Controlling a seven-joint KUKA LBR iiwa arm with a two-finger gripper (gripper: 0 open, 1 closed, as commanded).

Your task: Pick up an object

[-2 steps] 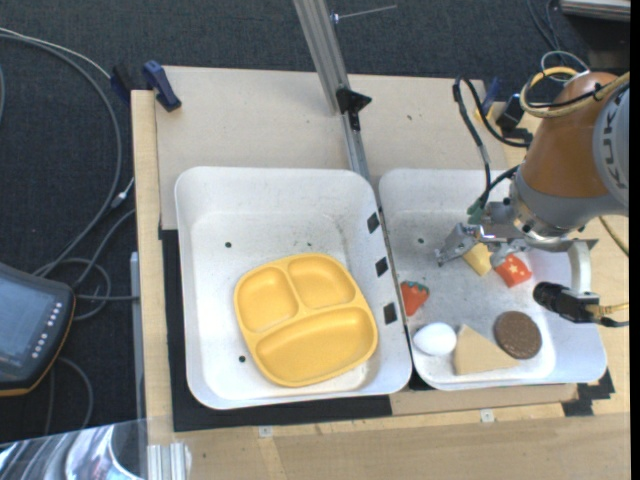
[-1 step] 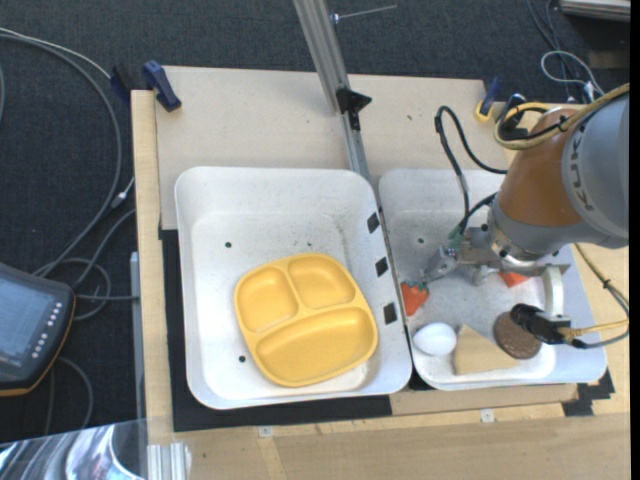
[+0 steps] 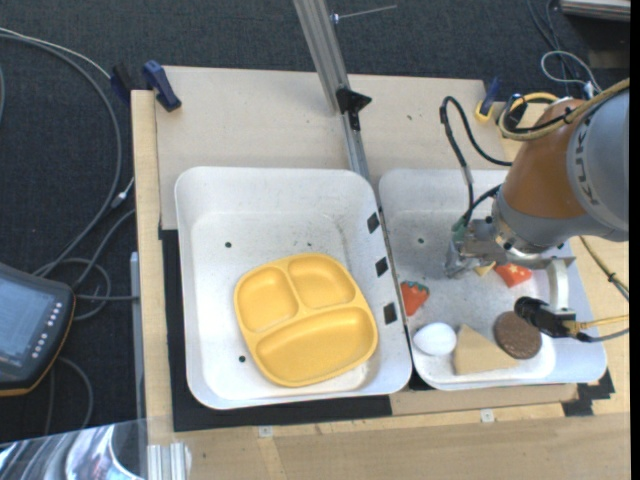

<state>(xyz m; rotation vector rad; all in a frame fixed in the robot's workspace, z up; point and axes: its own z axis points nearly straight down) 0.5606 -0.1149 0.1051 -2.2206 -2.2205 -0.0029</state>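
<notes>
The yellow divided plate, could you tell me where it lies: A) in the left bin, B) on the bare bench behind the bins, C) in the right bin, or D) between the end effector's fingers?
A: the yellow divided plate lies flat on the floor of the left bin, while the small items, such as the strawberry and the brown disc, are in the right bin.

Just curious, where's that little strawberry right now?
The strawberry lies in the right bin, against its left wall, just above the white ball.
</notes>
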